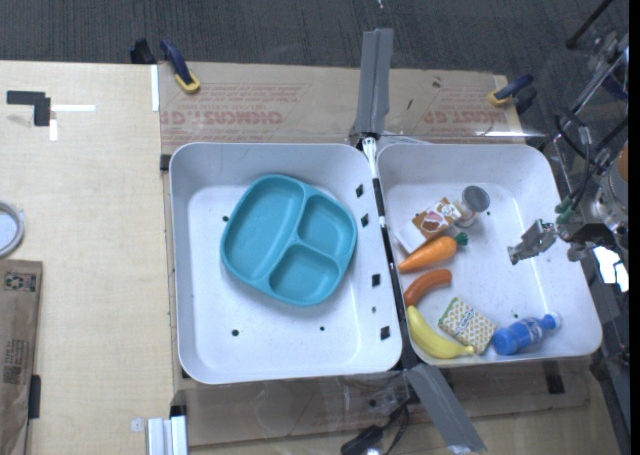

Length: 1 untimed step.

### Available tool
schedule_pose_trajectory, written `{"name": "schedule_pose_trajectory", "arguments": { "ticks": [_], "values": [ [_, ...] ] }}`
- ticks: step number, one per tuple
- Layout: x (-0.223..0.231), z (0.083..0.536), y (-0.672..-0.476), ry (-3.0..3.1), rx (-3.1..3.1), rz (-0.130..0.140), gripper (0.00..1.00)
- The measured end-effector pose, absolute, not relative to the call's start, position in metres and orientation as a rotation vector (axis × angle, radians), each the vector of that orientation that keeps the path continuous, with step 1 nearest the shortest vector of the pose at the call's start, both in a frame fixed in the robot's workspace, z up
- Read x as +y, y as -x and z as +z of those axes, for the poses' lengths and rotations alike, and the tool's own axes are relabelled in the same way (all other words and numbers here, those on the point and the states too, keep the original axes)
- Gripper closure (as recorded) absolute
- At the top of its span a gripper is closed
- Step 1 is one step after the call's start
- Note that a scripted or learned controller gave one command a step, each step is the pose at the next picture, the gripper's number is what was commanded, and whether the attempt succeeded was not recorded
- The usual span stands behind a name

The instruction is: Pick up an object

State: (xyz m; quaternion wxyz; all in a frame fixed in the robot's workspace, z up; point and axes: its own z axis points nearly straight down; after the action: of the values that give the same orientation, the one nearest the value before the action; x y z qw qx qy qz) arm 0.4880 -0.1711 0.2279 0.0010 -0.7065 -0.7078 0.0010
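Observation:
The right bin (540,168) holds several items. An orange carrot (430,252) lies by its left wall, with a red-orange sausage (427,285) below it and a yellow banana (434,338) at the front. A checkered snack packet (467,323) and a blue bottle (520,335) lie along the front wall. A small printed packet (439,215) and a grey can (475,200) sit toward the back. My gripper (529,242) hangs over the right part of this bin, above bare floor, well apart from all the items.
The left bin (190,243) holds a teal divided plate (290,240). A grey divider bar (375,73) runs between the bins. Clamps (180,65) hold the cardboard at the back. Cables and arm hardware (600,143) crowd the right edge.

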Motion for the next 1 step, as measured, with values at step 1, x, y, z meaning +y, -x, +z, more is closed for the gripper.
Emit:
{"name": "schedule_pose_trajectory", "arguments": {
  "ticks": [1],
  "values": [
    [-0.1428, 0.1179, -0.4765, 2.537, -1.847, 0.004, 0.00]
  ]
}}
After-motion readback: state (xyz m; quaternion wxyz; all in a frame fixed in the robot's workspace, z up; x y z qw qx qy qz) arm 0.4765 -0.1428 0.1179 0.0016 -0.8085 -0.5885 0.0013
